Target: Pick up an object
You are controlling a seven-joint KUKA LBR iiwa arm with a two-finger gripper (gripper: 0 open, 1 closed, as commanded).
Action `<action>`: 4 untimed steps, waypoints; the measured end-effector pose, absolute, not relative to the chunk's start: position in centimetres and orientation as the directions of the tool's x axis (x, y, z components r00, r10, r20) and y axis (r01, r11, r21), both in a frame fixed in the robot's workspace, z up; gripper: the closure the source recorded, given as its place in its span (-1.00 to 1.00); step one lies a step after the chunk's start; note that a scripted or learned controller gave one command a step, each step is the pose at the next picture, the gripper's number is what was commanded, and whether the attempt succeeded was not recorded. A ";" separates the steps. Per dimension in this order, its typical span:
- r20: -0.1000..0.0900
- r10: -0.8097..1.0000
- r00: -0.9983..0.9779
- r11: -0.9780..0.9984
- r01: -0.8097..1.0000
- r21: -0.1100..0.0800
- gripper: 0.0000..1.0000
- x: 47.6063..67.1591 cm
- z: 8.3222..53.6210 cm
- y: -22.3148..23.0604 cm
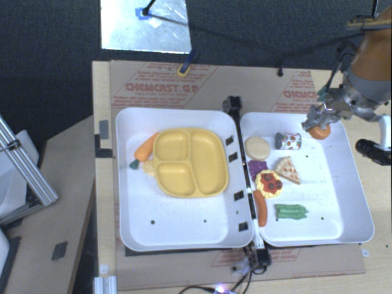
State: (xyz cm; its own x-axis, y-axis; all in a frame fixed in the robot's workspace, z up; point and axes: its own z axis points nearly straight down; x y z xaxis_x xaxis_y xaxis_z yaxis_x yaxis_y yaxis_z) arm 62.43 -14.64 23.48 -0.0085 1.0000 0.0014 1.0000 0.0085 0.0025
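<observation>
Dark carpet surrounds the counter (73, 158), and a shiny metal sheet (146, 17) lies on the floor beyond its far edge. Over the counter lies a cardboard sheet (202, 81) printed with red lettering, and on it sit two shallow white bins, touching along a black hinge strip down the middle.

Most of the left bin (131, 225) is taken up by a yellow divided plate (187, 162), which sits toward the far half; the near half of that bin's floor is bare, giving wide room along the front rim. A toy carrot (146, 147) is wedged against the plate's left edge, close to the bin's left wall.

In the right bin (343, 188) the things crowd toward the left wall, with open floor across the right half. From the larger down: a round beige disc (257, 147), a pizza-like round with red spots (269, 184), a pizza wedge (287, 170), a green bean pod (290, 211), a red sausage (261, 208) lying along the hinge side, a purple cluster (257, 166), and a small can (288, 141) on its side.

At the far right corner of that bin, the arm (371, 66) reaches in, and its end effector (318, 125) hangs just above the rim with a small orange object (320, 131) at its tip. Whether it grips that object or merely covers it, I cannot tell.
</observation>
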 end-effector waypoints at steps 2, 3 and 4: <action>0.001 1.000 -0.006 0.006 1.000 0.000 1.00 60.4 21.4 -7.6; 0.000 1.000 -0.006 0.006 1.000 0.004 1.00 60.6 23.6 -7.6; 0.000 1.000 -0.006 0.006 1.000 0.000 1.00 61.0 21.5 -7.1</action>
